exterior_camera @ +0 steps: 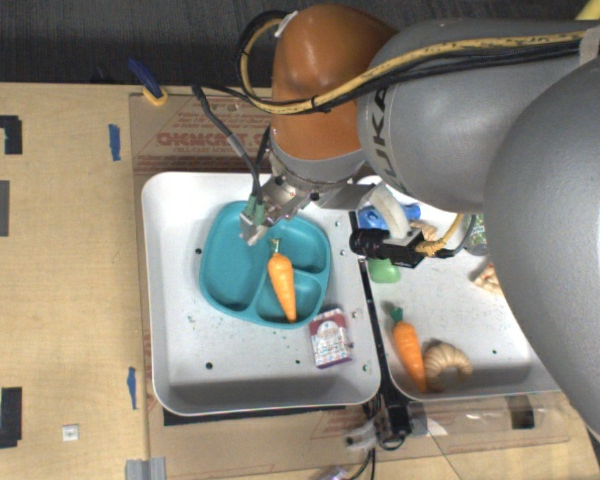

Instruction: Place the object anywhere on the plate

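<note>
Lying on the plate (220, 258), carrot (282, 286) points tip-down toward the near rim.

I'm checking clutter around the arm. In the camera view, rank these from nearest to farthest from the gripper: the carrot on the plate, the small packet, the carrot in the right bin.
From the gripper:
1. Carrot on the plate, just below it in the teal plate.
2. Small packet, left bin, beside the plate's lower right corner.
3. Carrot in the right bin, next to a seashell.
</note>
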Motion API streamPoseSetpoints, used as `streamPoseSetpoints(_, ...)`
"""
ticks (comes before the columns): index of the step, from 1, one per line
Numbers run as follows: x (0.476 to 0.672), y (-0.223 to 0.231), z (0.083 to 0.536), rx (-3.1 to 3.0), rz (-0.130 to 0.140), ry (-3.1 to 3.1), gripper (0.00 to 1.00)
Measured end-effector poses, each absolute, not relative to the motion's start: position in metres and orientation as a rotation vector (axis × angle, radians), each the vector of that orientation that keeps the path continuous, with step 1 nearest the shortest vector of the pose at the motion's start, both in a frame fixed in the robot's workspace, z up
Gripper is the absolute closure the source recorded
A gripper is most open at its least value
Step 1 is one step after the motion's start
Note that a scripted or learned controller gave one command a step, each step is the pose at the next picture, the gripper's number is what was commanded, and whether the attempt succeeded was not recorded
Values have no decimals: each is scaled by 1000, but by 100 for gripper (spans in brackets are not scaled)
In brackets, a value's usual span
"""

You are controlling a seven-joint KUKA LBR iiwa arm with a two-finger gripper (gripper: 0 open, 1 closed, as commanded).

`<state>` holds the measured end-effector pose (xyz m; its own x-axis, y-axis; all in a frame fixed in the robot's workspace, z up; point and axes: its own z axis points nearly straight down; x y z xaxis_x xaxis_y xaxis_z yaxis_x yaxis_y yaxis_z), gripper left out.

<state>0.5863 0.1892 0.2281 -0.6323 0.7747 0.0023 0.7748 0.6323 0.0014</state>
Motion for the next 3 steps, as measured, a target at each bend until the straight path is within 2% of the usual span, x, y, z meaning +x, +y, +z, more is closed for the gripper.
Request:
streamPoseSetpoints(1,588,188,239,-1347,-6,-2843,100)
streamPoseSetpoints(2,555,218,212,-1533,3,-2738,100)
streamPoseSetpoints(3,556,217,213,-1535,2,-2740,0)
